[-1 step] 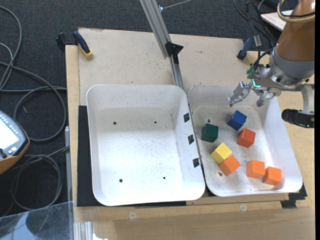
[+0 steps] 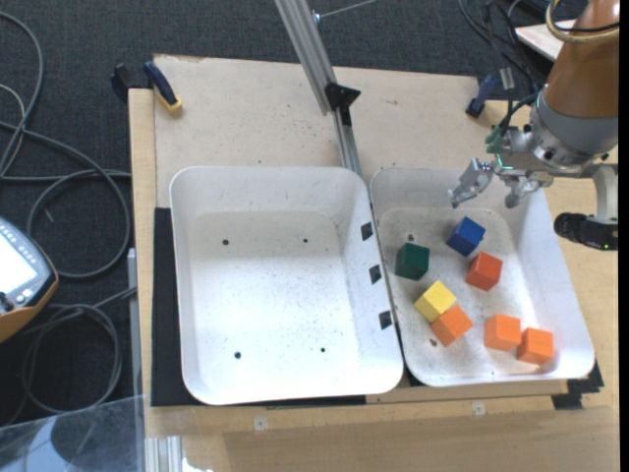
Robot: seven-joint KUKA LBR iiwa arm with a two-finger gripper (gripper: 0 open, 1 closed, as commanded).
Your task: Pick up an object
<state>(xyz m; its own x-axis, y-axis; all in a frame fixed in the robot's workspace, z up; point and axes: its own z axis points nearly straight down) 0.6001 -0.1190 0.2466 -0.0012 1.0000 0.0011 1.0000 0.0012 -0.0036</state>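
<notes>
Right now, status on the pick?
Gripper open, holding nothing, above right bin. Blue cube nearest, just below. Red cube beside it.

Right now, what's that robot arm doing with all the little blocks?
The robot arm's gripper hangs open over the right bin, with nothing between its fingers. Under it lie seven blocks. The blue block is closest, with a green block, a yellow block and four orange ones nearby. It looks like it may go for one, but it hasn't picked any up yet.
</notes>
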